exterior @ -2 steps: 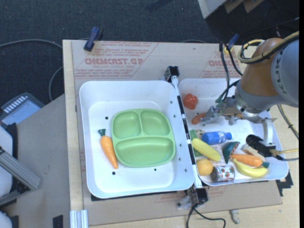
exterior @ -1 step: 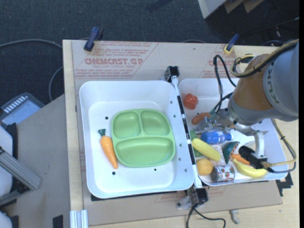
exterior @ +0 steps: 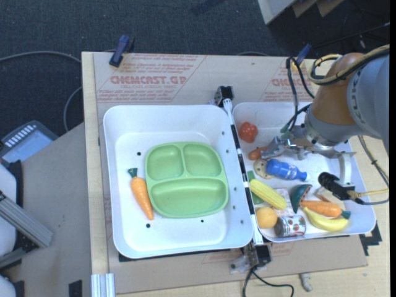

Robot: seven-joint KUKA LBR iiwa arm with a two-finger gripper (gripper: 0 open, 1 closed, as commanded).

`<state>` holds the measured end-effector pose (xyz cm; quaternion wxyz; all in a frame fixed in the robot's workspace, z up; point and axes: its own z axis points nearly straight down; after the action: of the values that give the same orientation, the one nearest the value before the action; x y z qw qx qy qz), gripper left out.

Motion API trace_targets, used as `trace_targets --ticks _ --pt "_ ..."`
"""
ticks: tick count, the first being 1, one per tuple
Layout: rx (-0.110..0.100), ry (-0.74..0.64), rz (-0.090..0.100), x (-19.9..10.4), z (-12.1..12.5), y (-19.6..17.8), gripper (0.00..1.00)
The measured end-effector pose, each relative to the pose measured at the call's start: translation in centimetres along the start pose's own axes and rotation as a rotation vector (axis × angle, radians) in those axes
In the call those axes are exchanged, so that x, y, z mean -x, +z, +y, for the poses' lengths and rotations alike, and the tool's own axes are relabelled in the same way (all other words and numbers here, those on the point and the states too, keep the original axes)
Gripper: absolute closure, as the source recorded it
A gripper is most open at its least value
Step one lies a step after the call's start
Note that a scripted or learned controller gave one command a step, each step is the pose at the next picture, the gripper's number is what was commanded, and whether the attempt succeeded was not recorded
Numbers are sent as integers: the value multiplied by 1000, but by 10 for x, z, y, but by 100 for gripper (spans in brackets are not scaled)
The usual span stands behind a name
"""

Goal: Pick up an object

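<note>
White plastic formed both shallow bins on the bench. The left bin (exterior: 117, 166) carried a green divided plate (exterior: 185, 179) at its centre and a toy carrot (exterior: 142, 195) just beside the plate's left edge. The right bin (exterior: 365, 218) held the clutter from which one object was to be picked: a red tomato (exterior: 248, 130) near its upper left corner, a blue bottle (exterior: 284, 169) toward the middle, a corn cob (exterior: 268, 193) along the left wall, an orange fruit (exterior: 266, 217) and a small can (exterior: 291, 226) by the lower edge, and a second carrot (exterior: 322, 208) lying on a banana (exterior: 328, 221) at the lower right.

The step in hand appeared to be the approach. The arm (exterior: 346, 98) reached over the right bin from its right edge, and the gripper (exterior: 276, 148) hung low above the bin's upper middle, just above the blue bottle and to the right of the tomato. Nothing could be seen between the fingers, and their spread could not be told from this slanted view, so no grasp could be claimed.

The next move would probably call for a short descent centred over the bottle, the nearest candidate, with the fingers straddling its narrow axis before closing. Crowding by the neighbouring corn cob could spoil the grip.
</note>
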<state>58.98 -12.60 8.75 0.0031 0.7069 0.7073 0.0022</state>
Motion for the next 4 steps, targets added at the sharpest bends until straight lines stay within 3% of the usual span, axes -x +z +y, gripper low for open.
trace_targets --ticks 1,2,3,4 --pt "-8 -1 2 -13 66 3 0" --pt "-7 -1 3 -75 8 -98 0" --pt "-9 1 1 -26 -24 2 0" --pt "-9 1 2 -26 -56 3 0"
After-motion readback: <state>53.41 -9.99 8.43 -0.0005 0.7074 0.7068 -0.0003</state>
